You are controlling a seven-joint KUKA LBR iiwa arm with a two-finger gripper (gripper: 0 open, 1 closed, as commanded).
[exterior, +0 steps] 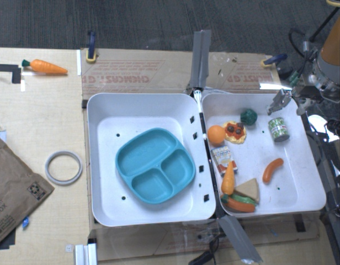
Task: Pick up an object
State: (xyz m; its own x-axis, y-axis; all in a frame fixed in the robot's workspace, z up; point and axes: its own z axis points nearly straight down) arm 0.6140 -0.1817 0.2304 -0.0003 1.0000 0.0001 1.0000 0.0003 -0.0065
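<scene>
Pincer (280,102) hangs over the right white bin's (302,203) far right corner, fingers apart, nothing between them. Small green-and-white patterned can (279,130) lies just below it, closest target. Dark green lumpy toy (248,116) sits to its left. Best bet: drop straight down, straddle the can across its narrow side, then close.

Looked like a robotics lab: two white bins (98,148) clamped on a cardboard-covered worktop (137,73), toy food left of the fingers (280,101), tape roll (63,167), loose cables (302,40), dark carpet floor (131,10).
</scene>
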